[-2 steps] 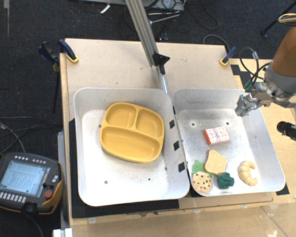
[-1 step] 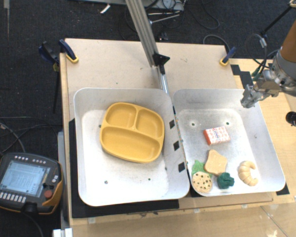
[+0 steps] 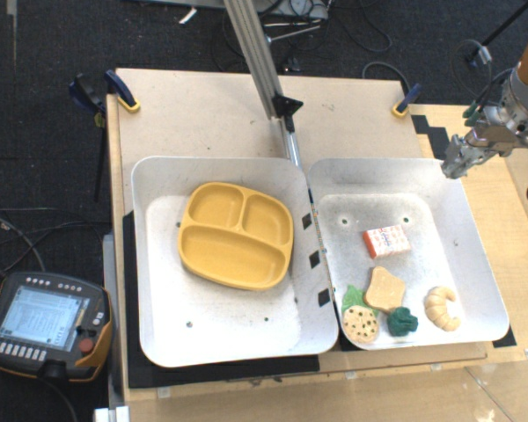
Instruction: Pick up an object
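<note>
Right bin (image 3: 475, 236): carton (image 3: 387, 241) near centre; toast (image 3: 385, 290) below it; cookie (image 3: 362, 324) at the lower-left corner, touching the toast; broccoli (image 3: 402, 322) just right of the cookie; croissant (image 3: 443, 309) by the lower-right rim. Gripper (image 3: 455, 167) hovers over the bin's upper-right corner, holding nothing; whether it is spread or closed cannot be told. Left bin (image 3: 154, 236), adjoining: yellow tray (image 3: 236, 235).

A pale tabletop (image 3: 211, 117) is set on dark carpet (image 3: 44, 174); cables (image 3: 9, 231) are strewn at left.
</note>
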